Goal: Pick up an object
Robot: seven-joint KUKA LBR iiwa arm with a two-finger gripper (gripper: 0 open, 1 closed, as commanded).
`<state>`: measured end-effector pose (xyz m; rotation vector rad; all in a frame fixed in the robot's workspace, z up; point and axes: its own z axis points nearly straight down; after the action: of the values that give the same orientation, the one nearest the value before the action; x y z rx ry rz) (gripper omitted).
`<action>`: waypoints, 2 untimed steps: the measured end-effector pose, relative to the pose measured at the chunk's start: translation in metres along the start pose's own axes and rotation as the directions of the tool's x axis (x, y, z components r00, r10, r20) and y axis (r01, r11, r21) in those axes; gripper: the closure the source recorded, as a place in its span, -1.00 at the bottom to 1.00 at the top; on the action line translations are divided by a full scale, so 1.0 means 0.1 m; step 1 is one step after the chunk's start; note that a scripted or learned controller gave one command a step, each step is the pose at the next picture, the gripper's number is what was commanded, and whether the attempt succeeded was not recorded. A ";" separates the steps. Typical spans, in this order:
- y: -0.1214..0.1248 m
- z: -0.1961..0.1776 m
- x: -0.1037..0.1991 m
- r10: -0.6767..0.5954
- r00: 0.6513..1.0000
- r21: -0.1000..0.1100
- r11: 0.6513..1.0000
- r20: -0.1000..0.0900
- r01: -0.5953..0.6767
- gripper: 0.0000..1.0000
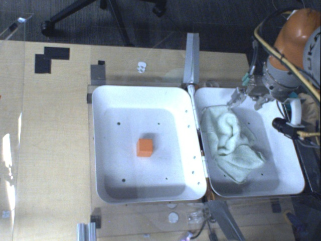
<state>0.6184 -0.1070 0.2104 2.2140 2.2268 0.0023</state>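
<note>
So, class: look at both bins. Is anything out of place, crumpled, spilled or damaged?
Only the cloth in the right bin looks untidy: it lies bunched in a heap rather than flat. The orange block sits neatly in the left bin. Nothing looks spilled or broken.

Looks like robotics lab to us. We see light wooden bench (pixel 55 149) with two shallow white bins (pixel 108 185) clamped side by side, metal bracket (pixel 191 59) at far edge between them. Grey KUKA arm (pixel 296 39) with orange band and loose cables on right. Dark carpet (pixel 220 9) beyond, office chair base (pixel 108 4) on it. Black tape marks (pixel 49 58) on bench, far left.
</note>
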 end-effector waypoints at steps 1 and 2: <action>0.23 1.22 -0.07 -0.051 0.999 -0.009 0.999 0.002 0.051 -1.00; 0.26 1.09 -0.06 -0.053 0.999 -0.017 0.998 0.003 0.053 1.00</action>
<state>0.6443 -0.1127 0.1016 2.1447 2.2754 0.0182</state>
